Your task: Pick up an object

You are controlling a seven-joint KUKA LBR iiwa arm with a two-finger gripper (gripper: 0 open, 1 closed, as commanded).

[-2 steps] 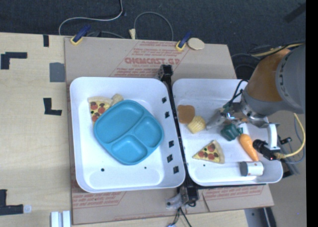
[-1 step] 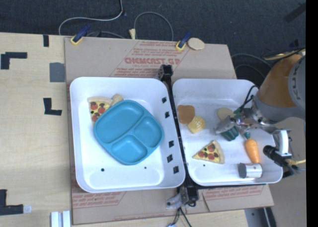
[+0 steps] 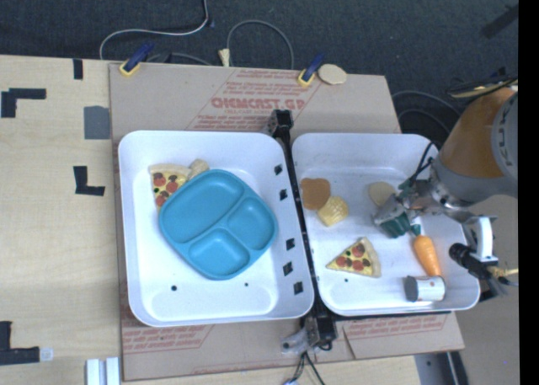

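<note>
My grey arm with its orange band (image 3: 478, 141) reaches in from the right over the right-hand shallow white bin (image 3: 354, 149), and my two-finger gripper (image 3: 402, 211) sits low above the bin floor, near its right wall. Whether the gripper is spread or pressed together I cannot tell from this angle; dark and teal parts at its tip blur into each other, and nothing can be seen pinched there. Just below and right of the gripper lies a small orange toy carrot (image 3: 426, 254), tilted, with a grey-and-white cylinder (image 3: 424, 288) lying on its side beside the bin's front edge. A beige rounded piece (image 3: 381, 193) rests just left of the gripper, partly under it. Farther left in the same bin are a toy pizza slice with red toppings (image 3: 356, 259), a pale yellow ridged piece (image 3: 333, 211) and a brown flat biscuit-like piece (image 3: 314, 192), the last two touching. The left-hand white bin (image 3: 135, 206) holds a blue plastic divided plate (image 3: 217, 223), which lies over the edge of a second pizza slice (image 3: 165, 181) near the bin's far left corner. Both bins rest on a sheet of brown cardboard (image 3: 244, 98).
</note>
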